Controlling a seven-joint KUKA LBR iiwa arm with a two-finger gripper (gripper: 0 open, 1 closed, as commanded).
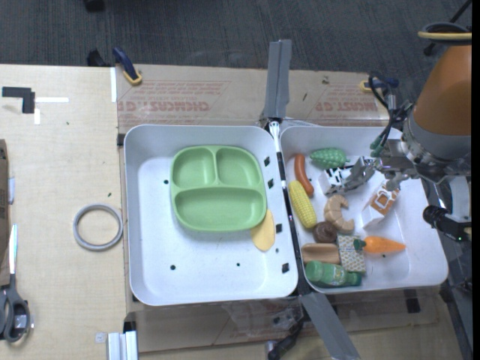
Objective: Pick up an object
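The right bin [427,272] holds several toy foods: a green leafy piece [328,157], a red sausage [301,172], a corn cob [303,203], a croissant [339,212], a carrot [382,245], a green bottle [332,275] and a small white and orange carton [384,201]. My gripper [361,173] hangs low over the upper middle of this bin. It sits just right of a black and white piece [336,176] and above the croissant. Nothing shows clearly in its grasp.
The left bin [150,253] holds a green divided plate [219,188] with a yellow piece [263,232] at its lower right corner. A grey ring [98,226] and scissors [13,310] lie on the bench to the left. The bins' divider [281,201] stands left of the corn.
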